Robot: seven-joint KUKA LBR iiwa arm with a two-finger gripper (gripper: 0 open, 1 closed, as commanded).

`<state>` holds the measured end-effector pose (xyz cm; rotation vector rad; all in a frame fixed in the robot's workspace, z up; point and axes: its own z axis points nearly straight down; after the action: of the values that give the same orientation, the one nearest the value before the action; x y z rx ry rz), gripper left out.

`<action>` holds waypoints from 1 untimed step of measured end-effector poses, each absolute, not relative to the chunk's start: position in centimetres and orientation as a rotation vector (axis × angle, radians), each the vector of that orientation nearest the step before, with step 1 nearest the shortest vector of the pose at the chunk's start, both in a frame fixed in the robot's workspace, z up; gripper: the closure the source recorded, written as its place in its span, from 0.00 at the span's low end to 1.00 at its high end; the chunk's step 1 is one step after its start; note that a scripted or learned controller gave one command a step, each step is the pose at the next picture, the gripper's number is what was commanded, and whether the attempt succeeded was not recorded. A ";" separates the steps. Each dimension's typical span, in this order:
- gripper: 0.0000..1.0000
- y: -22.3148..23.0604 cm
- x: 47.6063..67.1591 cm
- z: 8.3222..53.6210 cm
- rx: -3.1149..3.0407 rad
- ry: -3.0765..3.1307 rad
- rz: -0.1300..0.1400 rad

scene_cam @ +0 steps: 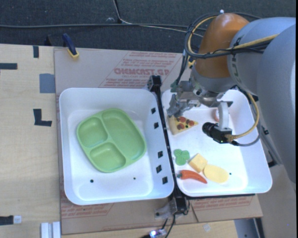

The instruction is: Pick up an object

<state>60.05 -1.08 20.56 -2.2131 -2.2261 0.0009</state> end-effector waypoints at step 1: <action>1.00 4.9 60.5 21.8 -2.212 -2.229 -0.001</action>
<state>60.50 4.87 21.79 -2.2117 -2.2288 -0.0013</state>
